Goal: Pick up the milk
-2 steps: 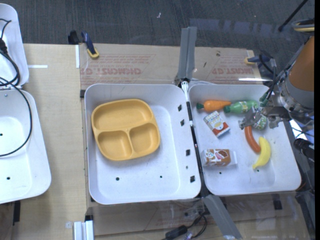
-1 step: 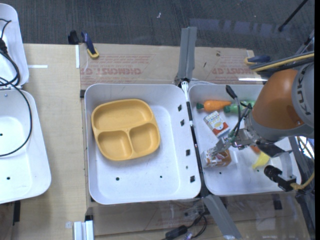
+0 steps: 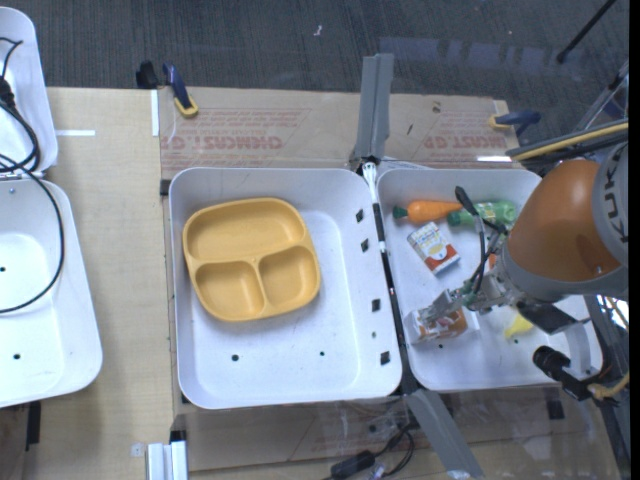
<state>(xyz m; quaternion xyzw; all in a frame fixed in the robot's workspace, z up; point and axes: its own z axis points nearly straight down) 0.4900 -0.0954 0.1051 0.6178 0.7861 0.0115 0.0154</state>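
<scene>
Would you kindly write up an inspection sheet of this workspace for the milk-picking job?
Surface: wooden bench bearing left bin and right bin, side by side.
Job's things: small milk carton lying in right bin, apart from the pincer.
Clutter: yellow divided plate in left bin; toy carrot, green item and yellow item in right bin.
Grippers: pincer low in right bin, over a small object; grip unclear.
Cables: black cable at far left.
Surroundings: dark carpet.
</scene>
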